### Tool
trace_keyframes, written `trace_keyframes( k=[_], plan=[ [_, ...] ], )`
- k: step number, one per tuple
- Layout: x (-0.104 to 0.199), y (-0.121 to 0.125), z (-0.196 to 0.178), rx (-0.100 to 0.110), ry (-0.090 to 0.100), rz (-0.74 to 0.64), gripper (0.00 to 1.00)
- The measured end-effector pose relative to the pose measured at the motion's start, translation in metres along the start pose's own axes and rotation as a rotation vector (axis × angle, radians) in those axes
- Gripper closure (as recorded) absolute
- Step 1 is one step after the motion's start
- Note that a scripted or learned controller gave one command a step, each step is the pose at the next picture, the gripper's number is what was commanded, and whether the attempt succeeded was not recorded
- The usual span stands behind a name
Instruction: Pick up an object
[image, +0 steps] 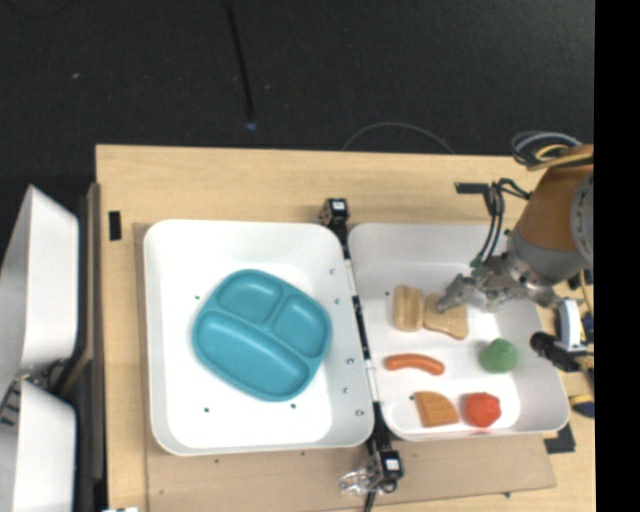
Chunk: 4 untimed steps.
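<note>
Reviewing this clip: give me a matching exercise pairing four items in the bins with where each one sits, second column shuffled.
Items:
1. blue divided plate
2. orange sausage
3. green ball
4. red ball

Places:
A. right bin, near front corner, right of the orange-brown wedge
B. left bin, around its middle
C. right bin, close to the divider between the bins
D. right bin, toward its right side, in front of the gripper

Pairs: 1-B, 2-C, 3-D, 4-A
</note>
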<state>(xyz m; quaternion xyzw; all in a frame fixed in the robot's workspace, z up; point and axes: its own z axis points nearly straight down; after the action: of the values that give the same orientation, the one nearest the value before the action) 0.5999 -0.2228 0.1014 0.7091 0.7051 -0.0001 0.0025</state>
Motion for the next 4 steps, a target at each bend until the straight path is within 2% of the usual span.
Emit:
trace_keyframes(
  k=[1,2,3,4],
  plan=[
    [-0.001,0.003,-0.017,-0.011,-0.001,-0.001,1.0],
    [-0.002,-0.001,-0.062,-0.002,0.003,-0.002,1.0],
    [0.002,0.0,-0.107,-0.003,0.003,-0.009,1.0],
    [0.0,0.012,-0.16,-0.005,0.002,-0.01,1.0]
  ],
)
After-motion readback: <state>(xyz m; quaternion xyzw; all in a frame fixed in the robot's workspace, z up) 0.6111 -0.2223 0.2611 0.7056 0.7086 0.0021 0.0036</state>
